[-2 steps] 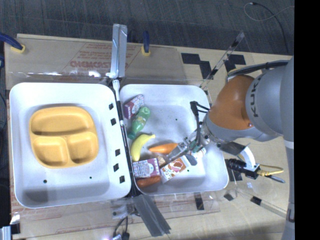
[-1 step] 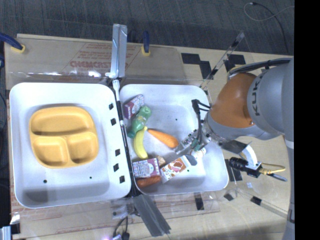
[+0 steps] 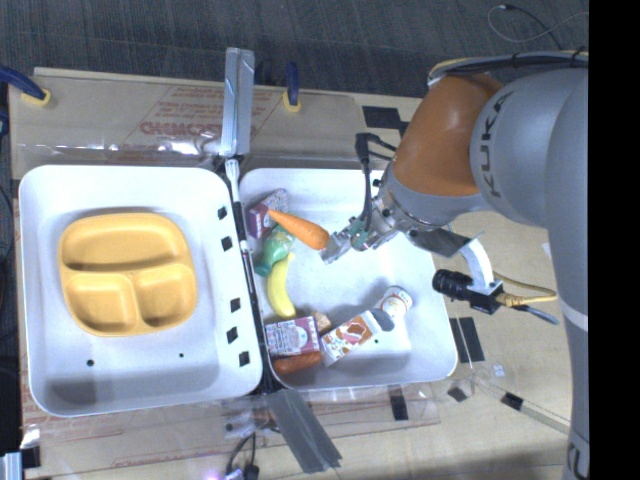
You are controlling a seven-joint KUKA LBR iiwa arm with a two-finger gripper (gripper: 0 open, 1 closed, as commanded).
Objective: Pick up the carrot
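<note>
The orange carrot point(image 3: 298, 230) lies slantwise at the upper left of the right bin point(image 3: 420, 363), across a purple packet point(image 3: 260, 213) and a green item point(image 3: 270, 254). Its thick end points right. My gripper point(image 3: 342, 241) hangs right at that thick end, touching or nearly touching it. The view does not show whether the carrot is gripped. The grey arm with its orange band point(image 3: 440, 138) reaches in from the upper right.
A yellow banana point(image 3: 279, 288) lies below the carrot. Two cartons point(image 3: 293, 336) point(image 3: 362, 336), a small bottle point(image 3: 396, 302) and a brown sausage-like item point(image 3: 296, 364) sit along the bin's front. The left bin point(image 3: 40, 368) holds a yellow divided tray point(image 3: 127, 271).
</note>
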